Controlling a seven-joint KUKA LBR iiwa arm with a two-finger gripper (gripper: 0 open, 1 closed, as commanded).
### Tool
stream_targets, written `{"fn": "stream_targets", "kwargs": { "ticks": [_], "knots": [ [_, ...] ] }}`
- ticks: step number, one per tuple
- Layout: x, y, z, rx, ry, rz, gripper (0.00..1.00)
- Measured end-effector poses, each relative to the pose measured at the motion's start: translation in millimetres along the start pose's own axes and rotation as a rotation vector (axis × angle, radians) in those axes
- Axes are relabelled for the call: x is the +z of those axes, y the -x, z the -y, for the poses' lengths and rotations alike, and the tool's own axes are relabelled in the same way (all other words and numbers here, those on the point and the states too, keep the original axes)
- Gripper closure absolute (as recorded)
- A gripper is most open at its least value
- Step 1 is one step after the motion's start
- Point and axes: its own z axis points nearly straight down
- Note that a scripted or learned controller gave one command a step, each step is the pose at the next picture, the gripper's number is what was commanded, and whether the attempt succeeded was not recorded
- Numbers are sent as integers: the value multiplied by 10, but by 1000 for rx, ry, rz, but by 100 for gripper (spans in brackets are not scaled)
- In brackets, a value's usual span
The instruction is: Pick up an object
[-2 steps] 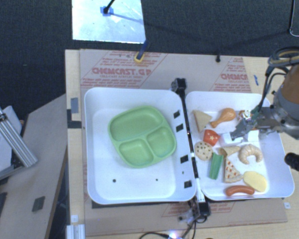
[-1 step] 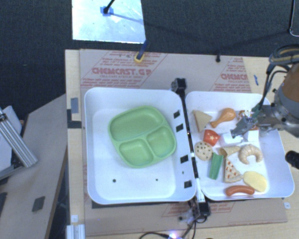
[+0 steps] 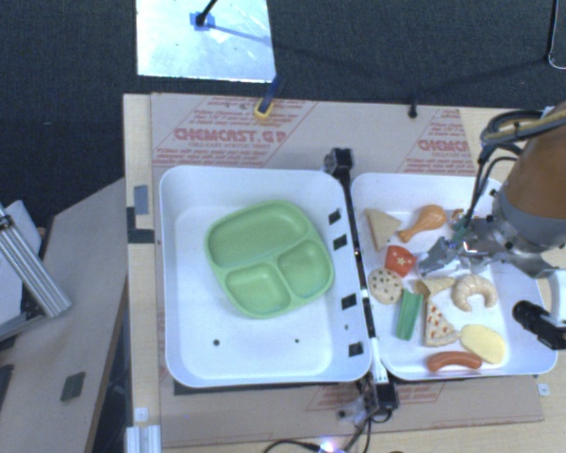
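The gripper (image 3: pixel 445 253) is seen low in the right bin (image 3: pixel 524 361); whether its jaws are parted cannot be told. A red toy piece (image 3: pixel 399 260) lies just left, a croissant (image 3: pixel 474 292) just right. "CHEMCAST GP" is printed on the board (image 3: pixel 228 132) beyond.

Even bright overhead light; glare on white bins (image 3: pixel 184 347); slightly soft focus.

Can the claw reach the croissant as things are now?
Probably yes: the claw hangs just beside the croissant in the right bin, and nothing lies on top of it.
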Motion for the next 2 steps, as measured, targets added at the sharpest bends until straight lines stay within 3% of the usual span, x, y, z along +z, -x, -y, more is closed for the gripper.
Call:
{"fn": "stream_targets", "kwargs": {
  "ticks": [2],
  "knots": [
    [1100, -89, -15, 2, 4, 0, 0]
  ]
}}
